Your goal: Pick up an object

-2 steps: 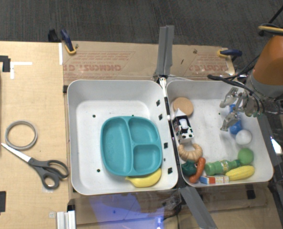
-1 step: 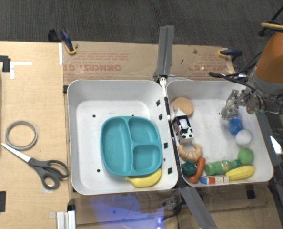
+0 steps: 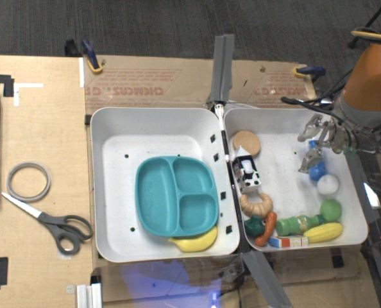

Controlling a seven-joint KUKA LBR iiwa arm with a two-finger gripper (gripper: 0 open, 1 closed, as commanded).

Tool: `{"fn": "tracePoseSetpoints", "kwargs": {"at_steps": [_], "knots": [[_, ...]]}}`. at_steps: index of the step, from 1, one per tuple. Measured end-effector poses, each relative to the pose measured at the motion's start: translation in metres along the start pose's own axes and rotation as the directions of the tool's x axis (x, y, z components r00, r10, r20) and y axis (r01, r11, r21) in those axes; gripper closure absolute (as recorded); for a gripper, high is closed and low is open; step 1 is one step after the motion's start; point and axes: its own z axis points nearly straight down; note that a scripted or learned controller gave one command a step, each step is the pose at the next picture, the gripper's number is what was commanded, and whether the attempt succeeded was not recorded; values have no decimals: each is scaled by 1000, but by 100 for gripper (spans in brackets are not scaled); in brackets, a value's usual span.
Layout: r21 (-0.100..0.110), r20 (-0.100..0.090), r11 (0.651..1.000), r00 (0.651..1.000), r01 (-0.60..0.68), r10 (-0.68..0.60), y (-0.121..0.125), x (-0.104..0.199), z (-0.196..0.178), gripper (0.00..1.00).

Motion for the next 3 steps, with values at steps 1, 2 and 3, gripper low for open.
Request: {"fn": "tracePoseSetpoints", "kwargs": {"at_steps": [1,2,3], "knots": [[-1,-14,999,999,-33,33,-11,-2,23,0],[0,-16,991,991,-134,134,3,27,22,0],[0,-10,991,991,-132,132,4,25,11,100]]}}
